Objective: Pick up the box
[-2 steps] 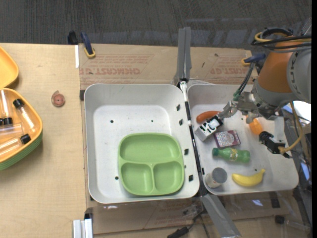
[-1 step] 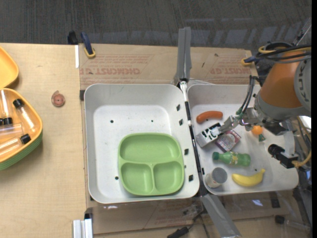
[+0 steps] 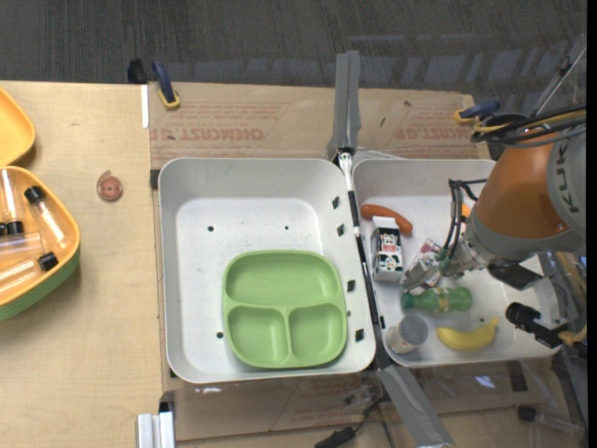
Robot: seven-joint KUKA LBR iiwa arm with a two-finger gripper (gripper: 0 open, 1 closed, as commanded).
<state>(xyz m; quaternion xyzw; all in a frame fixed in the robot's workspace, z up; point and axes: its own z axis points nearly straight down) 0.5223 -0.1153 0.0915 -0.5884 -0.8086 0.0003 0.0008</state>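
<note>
Arm over the right bin, box lying free.
The box (image 3: 388,253) lies near the right bin's (image 3: 485,354) left wall, below a hot dog (image 3: 386,217). The gripper (image 3: 424,273) sits just beside it, above a green bottle (image 3: 437,299) (finger spread: cannot tell). A green plate (image 3: 284,308) rests in the left bin (image 3: 187,250).

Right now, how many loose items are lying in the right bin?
5: hot dog at the back, box below it, green bottle mid-bin, cup and banana in front. The arm may hide more.
</note>
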